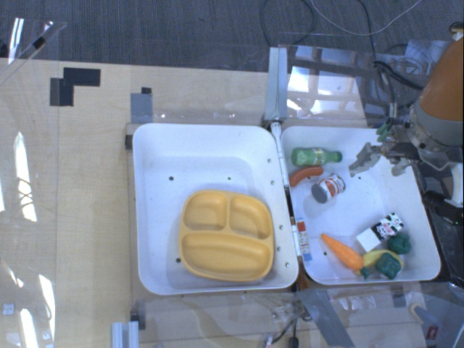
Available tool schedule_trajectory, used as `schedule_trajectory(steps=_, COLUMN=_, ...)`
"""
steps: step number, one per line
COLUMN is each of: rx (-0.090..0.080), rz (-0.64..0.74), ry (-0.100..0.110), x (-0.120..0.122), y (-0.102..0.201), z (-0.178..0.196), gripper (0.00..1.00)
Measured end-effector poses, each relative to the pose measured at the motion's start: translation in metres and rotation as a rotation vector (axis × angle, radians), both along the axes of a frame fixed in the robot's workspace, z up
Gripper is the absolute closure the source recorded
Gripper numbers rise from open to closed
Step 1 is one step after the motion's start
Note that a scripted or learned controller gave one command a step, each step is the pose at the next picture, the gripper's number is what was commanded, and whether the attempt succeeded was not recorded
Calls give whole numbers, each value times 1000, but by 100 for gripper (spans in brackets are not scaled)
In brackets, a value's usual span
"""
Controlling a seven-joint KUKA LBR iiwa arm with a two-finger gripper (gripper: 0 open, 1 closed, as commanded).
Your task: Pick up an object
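The right bin [424, 216] holds several small objects. A green bottle [316, 156] lies at its far left, with a red sausage-shaped piece [305, 174] just below it and a small can [328, 188] on its side beside that. An orange carrot [341, 251] lies near the front. A black-and-white block [384, 230] and green and yellow toys [390, 264] sit at the front right. My gripper [380, 163] hangs over the far part of this bin, right of the bottle, fingers spread open with nothing between them.
A yellow divided plate [226, 234] lies in the left bin [156, 194]. A strip with a label [299, 238] runs along the wall between the bins. Cables and a clear frame [319, 85] stand behind the right bin.
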State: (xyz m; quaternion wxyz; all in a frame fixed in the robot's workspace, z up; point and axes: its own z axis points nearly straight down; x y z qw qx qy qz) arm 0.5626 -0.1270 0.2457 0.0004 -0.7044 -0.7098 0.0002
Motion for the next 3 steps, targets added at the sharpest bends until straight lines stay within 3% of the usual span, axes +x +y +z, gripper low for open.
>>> schedule_trajectory(steps=1, rx=1, rz=-133, ry=1, x=26, y=52, z=-64, gripper=0)
schedule_trajectory(steps=2, rx=0, rz=-209, ry=-22, x=70, y=21, z=-143, gripper=0)
schedule_trajectory(steps=3, rx=0, rz=-166, ry=-9, x=31, y=37, z=-159, gripper=0)
